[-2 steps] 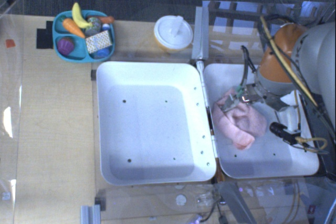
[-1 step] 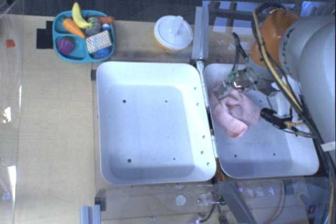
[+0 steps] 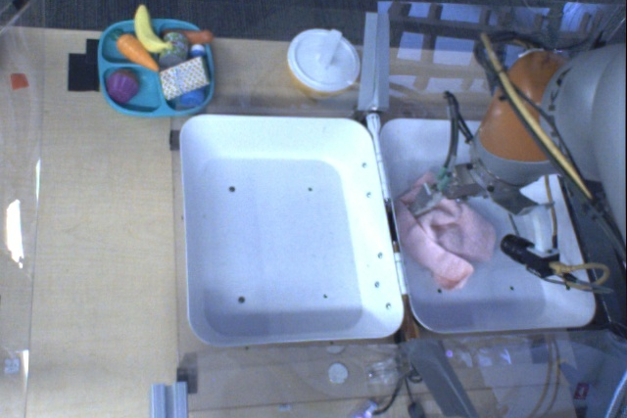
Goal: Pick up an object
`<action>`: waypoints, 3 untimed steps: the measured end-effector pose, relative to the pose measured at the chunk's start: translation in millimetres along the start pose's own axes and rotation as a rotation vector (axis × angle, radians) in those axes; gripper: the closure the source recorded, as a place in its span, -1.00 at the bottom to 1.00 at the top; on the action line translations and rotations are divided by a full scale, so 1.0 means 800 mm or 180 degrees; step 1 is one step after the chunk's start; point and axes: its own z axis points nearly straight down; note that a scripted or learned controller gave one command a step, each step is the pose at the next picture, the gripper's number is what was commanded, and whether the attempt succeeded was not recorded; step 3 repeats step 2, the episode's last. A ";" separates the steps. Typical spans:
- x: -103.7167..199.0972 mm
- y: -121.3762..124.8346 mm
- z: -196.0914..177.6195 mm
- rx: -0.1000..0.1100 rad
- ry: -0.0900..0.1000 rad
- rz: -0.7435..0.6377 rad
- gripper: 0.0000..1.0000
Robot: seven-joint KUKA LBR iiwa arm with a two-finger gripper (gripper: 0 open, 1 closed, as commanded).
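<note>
My fingers [image 3: 423, 198] sit low in the right bin [image 3: 509, 308], right at the upper left edge of the pink cloth [image 3: 446, 235]. They look nearly closed around a small raised tuft of that fabric, though the tips are small and partly hidden in the folds, so I take the pinch as likely rather than sure. The cloth itself lies crumpled in the left half of this bin, close to the wall that meets the left bin [image 3: 284, 230], with one thicker fold trailing toward the near edge. To do this step well, I judge that I should close firmly on a real ridge of fabric rather than a thin corner, then lift straight up and slowly, so the hanging part peels off the floor without dragging against the bin wall just beside it. A soft cloth can slip out under its own weight, so a deep bite matters more than speed. Behind my fingers, my wrist with its orange band [image 3: 519, 113] and loose cables [image 3: 539, 255] hangs over the right side of the bin; I would keep those cables clear of the cloth as I rise. Farther off on the counter [image 3: 88, 259] stand a white lidded tub [image 3: 323, 61] and a blue tray of toy food [image 3: 155, 66], well apart from my work.
</note>
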 end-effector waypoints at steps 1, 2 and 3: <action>-0.018 0.069 0.003 0.0007 -0.0001 0.0391 -1.00; -0.003 0.030 0.001 0.0003 0.0000 0.0275 -1.00; -0.003 0.030 0.001 0.0003 0.0000 0.0275 -1.00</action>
